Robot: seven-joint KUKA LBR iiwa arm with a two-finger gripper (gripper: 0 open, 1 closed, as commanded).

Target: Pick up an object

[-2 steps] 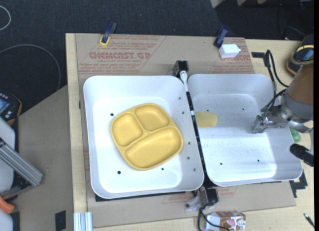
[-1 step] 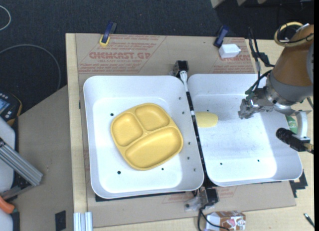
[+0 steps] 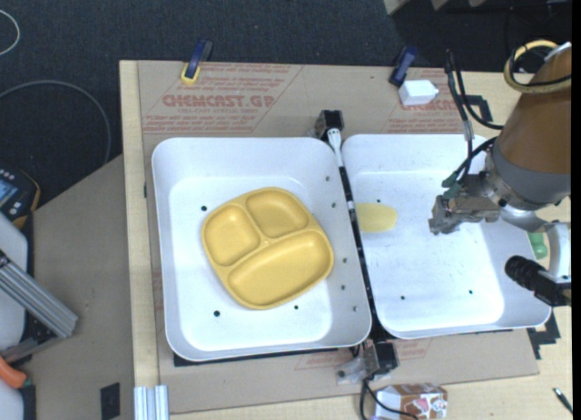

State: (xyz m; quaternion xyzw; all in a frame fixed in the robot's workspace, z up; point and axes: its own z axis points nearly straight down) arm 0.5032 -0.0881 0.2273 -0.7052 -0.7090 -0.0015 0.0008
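Observation:
A yellow divided plate (image 3: pixel 266 246) with three compartments lies in the left bin (image 3: pixel 182 164). A small pale yellow object (image 3: pixel 376 218) rests near the left wall of the right bin (image 3: pixel 399 309). My gripper (image 3: pixel 451 214) hangs over the right bin, to the right of the pale yellow object and apart from it. The arm's orange band (image 3: pixel 540 128) rises above it at the right. A green object (image 3: pixel 540 244) peeks out at the right bin's far right side, partly hidden by the arm.
A black divider with clamps (image 3: pixel 349 219) runs between the two bins. A white block (image 3: pixel 418 92) and blue clips (image 3: pixel 194 62) sit on the cardboard behind the bins. Cables trail near the arm.

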